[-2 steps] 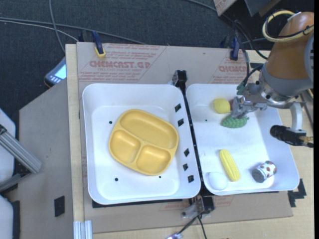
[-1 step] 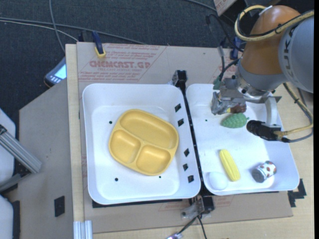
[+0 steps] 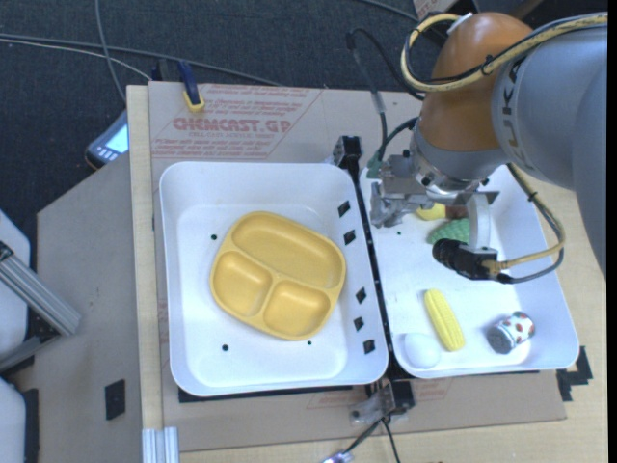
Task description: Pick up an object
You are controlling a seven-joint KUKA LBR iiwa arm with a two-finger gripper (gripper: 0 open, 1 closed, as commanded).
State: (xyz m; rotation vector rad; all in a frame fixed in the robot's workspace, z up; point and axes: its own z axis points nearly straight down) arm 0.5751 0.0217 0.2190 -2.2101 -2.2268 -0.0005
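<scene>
The grey arm's wrist hides much of a green object (image 3: 451, 231) and a small yellow piece (image 3: 431, 212) at the right white bin's (image 3: 549, 249) far side; the gripper (image 3: 390, 205) hangs there, its grasp impossible to judge; nearer lie a yellow plastic corn cob (image 3: 442, 318), a white egg-like ball (image 3: 420, 349) and a small grey-and-red toy (image 3: 510, 333); the left white bin (image 3: 183, 258) holds a yellow divided plate (image 3: 278, 274); both sit on a cardboard-covered bench (image 3: 241, 114).
</scene>
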